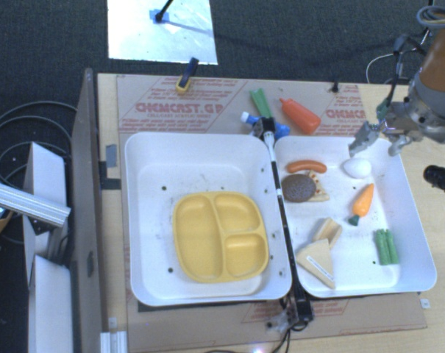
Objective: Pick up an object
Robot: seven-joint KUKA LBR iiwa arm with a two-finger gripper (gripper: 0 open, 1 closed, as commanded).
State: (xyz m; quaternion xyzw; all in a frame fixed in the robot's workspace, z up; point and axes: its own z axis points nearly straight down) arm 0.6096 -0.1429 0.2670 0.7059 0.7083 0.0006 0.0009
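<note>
My gripper hangs over the far right corner of the right bin, its two fingers spread apart with nothing between them. Just below it lies a white egg. Further into that bin are a sausage, a brown patty on toast, an orange carrot, a green piece and two cheese-like wedges. The left bin holds a yellow divided plate.
Beyond the bins on the cardboard lie an orange-red bottle, a green stick and a blue-and-white clip at the divider. A yellow-tipped tool rests further left. Cables and a metal frame stand left of the bench.
</note>
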